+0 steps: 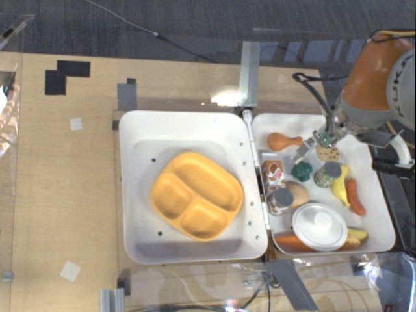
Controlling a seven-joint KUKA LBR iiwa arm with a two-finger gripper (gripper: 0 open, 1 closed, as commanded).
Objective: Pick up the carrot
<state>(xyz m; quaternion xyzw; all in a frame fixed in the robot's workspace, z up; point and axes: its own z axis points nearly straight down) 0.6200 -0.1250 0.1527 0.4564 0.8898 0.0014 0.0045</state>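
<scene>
Although the carrot (294,243) is partly hidden under a white bowl (319,225) at the right bin's (383,236) front edge, its exposed orange end looks rigid, light and graspable; whether the gripper (318,142) is apart or together cannot be told.

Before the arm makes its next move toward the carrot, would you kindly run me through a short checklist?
1. Carrot located, at the right bin's near edge: ok.
2. Carrot fully exposed: not ok, the white bowl covers part of it.
3. Claw above the carrot: not ok, it hangs over the bin's far part, by the cookie.
4. Claw free of any object: cannot tell.
5. Clear descent path: not ok, bowl and corn crowd the carrot.
</scene>
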